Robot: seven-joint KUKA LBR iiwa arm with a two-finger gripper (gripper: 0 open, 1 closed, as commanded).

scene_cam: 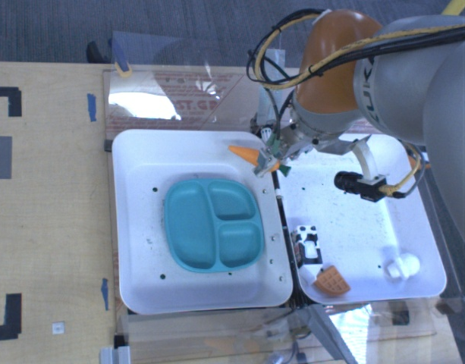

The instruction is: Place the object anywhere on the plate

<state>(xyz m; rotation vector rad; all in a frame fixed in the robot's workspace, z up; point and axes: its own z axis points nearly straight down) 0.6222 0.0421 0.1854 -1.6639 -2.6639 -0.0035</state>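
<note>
A teal divided plate (214, 224) lies in the middle of the left bin (133, 203). My gripper (267, 161) hangs over the back right corner of that bin, near the wall between the two bins. It is shut on a small orange toy carrot (244, 155). The carrot's pointed end sticks out to the left and a bit of green shows on the right of the fingers. The carrot is held above the bin floor, behind the plate's far right corner and not over the plate.
The right bin (369, 233) holds a black-and-white item (308, 246), an orange waffle-like piece (332, 281) and a small white object (403, 266). A black fitting on a yellow cable (361, 183) hangs from the arm over that bin.
</note>
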